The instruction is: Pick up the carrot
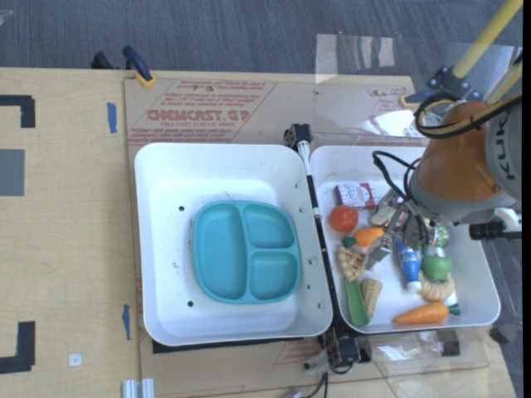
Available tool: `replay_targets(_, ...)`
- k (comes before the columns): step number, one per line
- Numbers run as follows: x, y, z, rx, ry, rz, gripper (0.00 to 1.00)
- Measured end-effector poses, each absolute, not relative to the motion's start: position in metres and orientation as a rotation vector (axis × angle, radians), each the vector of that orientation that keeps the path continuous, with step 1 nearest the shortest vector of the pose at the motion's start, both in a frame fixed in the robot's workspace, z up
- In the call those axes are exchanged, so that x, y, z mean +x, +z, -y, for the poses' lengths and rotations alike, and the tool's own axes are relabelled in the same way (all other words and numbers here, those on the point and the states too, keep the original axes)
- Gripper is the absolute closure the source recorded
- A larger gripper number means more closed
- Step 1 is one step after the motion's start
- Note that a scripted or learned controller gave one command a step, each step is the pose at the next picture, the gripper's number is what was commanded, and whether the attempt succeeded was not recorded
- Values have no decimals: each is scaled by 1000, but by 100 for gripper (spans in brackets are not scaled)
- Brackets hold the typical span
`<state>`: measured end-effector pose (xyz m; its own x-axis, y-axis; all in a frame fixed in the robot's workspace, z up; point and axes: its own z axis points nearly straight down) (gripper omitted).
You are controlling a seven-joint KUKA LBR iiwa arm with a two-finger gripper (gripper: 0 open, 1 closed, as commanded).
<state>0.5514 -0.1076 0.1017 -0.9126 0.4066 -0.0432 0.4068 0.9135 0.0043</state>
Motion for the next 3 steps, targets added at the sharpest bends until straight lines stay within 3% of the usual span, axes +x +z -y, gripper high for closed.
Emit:
replay_targets(1,552,99,108,1002,4,-2951,0)
replay_targets(2,556,111,105,993,13,-2947,100)
replay_targets(3,521,185,54,1536,4,-2736,100)
